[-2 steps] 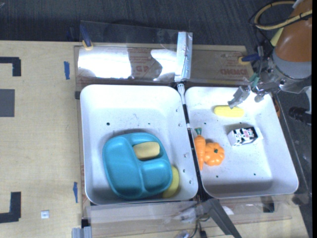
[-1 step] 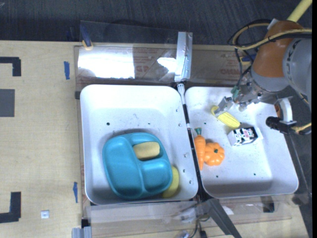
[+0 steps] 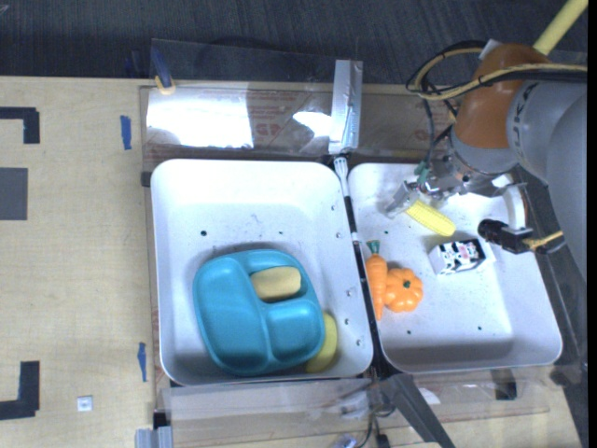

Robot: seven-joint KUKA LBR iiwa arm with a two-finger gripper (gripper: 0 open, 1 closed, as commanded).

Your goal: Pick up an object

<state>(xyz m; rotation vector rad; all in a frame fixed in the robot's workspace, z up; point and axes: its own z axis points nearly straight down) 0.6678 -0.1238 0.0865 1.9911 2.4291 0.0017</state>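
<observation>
Arm (image 3: 550,129) cut off by the right edge, so its base is unseen. Tool (image 3: 422,187) partly blurred and glared over above the corn (image 3: 431,217); finger state unreadable. Yellow ball (image 3: 326,342) mostly hidden behind the blue tray (image 3: 233,325), just its right side showing. Black-and-white toy (image 3: 460,255) right of the corn too small to identify. Yellow rod (image 3: 564,17) clipped at the top right corner.

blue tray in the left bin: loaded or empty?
Loaded. The blue divided tray lies flat in the left bin with a yellow food-like item in its upper right compartment; the other compartments look bare.
</observation>
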